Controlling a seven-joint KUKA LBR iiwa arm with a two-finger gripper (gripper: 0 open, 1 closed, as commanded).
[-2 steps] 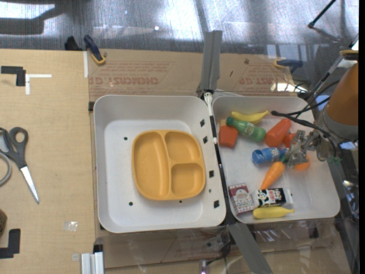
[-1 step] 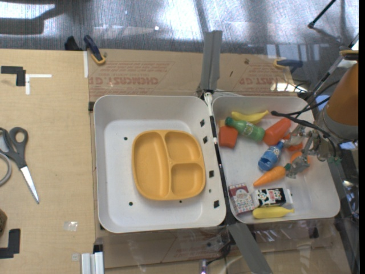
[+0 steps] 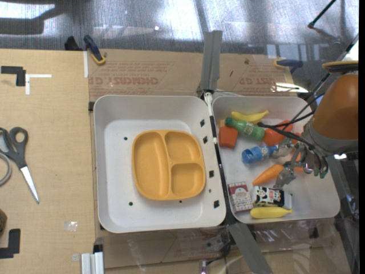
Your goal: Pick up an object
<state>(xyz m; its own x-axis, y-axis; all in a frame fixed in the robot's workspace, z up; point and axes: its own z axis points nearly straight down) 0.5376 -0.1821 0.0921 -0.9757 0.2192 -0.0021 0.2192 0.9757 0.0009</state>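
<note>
A pale wooden surface (image 3: 45,153) carries two shallow white bins side by side over flattened cardboard, with scissors (image 3: 20,158) lying well off on the far side of the surface from the hand. The left bin (image 3: 108,210) holds a yellow divided plate (image 3: 169,165), set apart from the clutter, presumably as a place to receive what is picked. The right bin (image 3: 319,201) holds the candidates: a yellow banana (image 3: 249,116) and a green bottle (image 3: 248,128) toward the far rim, an orange-red block (image 3: 228,137) beside them, a blue bottle (image 3: 256,153) near the middle, an orange carrot (image 3: 267,174), a small red-and-white carton (image 3: 239,196), a black-and-white cow-print carton (image 3: 269,197) and a second banana (image 3: 271,212) along the near wall.

The grey arm, its orange band (image 3: 340,110) above the wrist, reaches into the right bin, and the hand (image 3: 288,173) sits low among the toys, just beside the carrot's tip and just above the cow-print carton. Cables and linkages crowd the wrist, so whether the hand is spread or pressed together cannot be told, and nothing is visibly caught in it.

The low pose over the carrot suggests a grasp attempt on it, though the cartons touching one another just below leave little room, and a slight miss could nudge them instead.
</note>
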